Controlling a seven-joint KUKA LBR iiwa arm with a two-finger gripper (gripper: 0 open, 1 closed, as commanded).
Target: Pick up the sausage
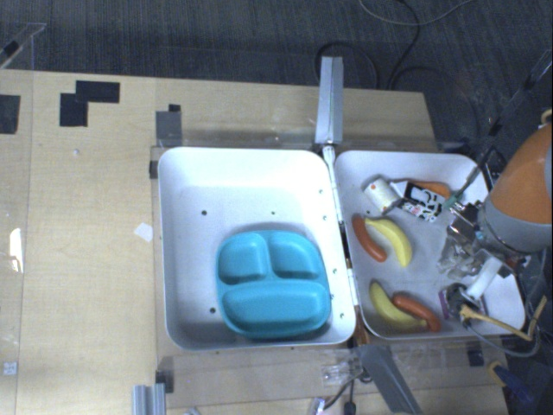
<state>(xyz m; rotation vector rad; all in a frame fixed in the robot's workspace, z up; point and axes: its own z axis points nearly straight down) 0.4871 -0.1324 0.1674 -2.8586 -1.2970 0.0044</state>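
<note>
**me:** Jaws first, honestly can't tell if they're spread or pinched, my gripper (462,271) is a blur of metal hanging over the right bin (511,301), near its right wall

**pal:** ok big to small, what's around?

**me:** left bin (190,232) with a blue tray (272,282). My bin has two bananas (393,239) and two sausages. Nearer sausage (416,309) lies just left of me and a bit toward the front, touching the lower banana, long axis running left-right with a slight slant. Other sausage (369,238) is further left, lying more front-to-back
</note>
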